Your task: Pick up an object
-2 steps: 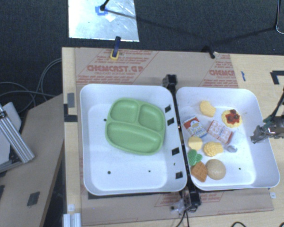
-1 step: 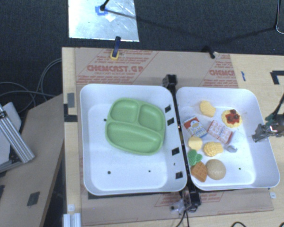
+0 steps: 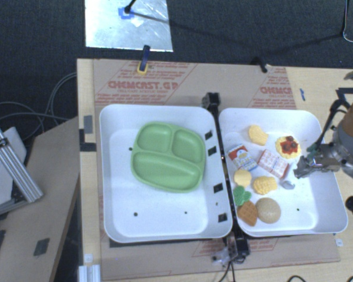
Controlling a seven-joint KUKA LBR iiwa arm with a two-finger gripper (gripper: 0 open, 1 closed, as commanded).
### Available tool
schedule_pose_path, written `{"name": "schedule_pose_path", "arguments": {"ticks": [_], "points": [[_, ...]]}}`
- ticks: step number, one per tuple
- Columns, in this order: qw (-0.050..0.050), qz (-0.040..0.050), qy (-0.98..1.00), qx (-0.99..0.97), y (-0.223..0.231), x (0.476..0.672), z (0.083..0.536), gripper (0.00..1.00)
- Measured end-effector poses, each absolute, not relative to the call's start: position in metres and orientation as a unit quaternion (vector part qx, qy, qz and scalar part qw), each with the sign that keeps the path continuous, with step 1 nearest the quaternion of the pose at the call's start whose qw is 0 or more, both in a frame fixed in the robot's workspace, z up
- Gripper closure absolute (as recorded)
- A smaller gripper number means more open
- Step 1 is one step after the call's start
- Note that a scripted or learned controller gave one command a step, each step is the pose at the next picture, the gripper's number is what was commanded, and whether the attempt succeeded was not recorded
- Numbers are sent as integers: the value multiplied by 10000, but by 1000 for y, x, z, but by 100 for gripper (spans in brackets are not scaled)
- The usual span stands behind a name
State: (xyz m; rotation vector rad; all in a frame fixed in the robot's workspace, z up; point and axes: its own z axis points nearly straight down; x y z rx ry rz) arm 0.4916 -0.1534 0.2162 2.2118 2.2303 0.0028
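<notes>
At the near edge of the right bin (image 3: 326,216) lie a round beige bun-like piece (image 3: 269,210) and, touching it on the left, an orange-brown piece (image 3: 247,214) with a green leafy piece (image 3: 242,195) just above it. A little farther in there is a yellow ridged piece (image 3: 265,185), and beside it on the left a pale yellow round piece (image 3: 242,177). Next come a pink and white packet (image 3: 273,163) in the middle of the bin and a small white carton with a red picture (image 3: 239,155) near the left wall. Toward the far side sit a yellow piece with a red topping (image 3: 288,147) and a yellow oval piece (image 3: 257,135). The gripper (image 3: 301,169) is low over the right part of this bin, just right of the packet and below the red-topped piece; nothing is seen between its fingers, and I cannot tell how wide they stand. The grey arm (image 3: 348,140) comes in from the right. In the left bin (image 3: 115,175) a green divided plate (image 3: 168,157) lies a bit tilted, near the middle. Beyond both bins the brown board (image 3: 182,84) carries red lettering.
</notes>
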Motion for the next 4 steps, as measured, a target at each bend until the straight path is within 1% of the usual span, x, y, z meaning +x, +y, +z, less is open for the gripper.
{"name": "schedule_pose_path", "arguments": {"ticks": [1,2,3,4], "points": [[4,12,7105,7037,-106,504,219,100],[2,13,7109,7033,-43,510,223,100],[3,11,7100,7042,7,520,225,100],[-4,8,7104,7038,52,509,227,100]]}}
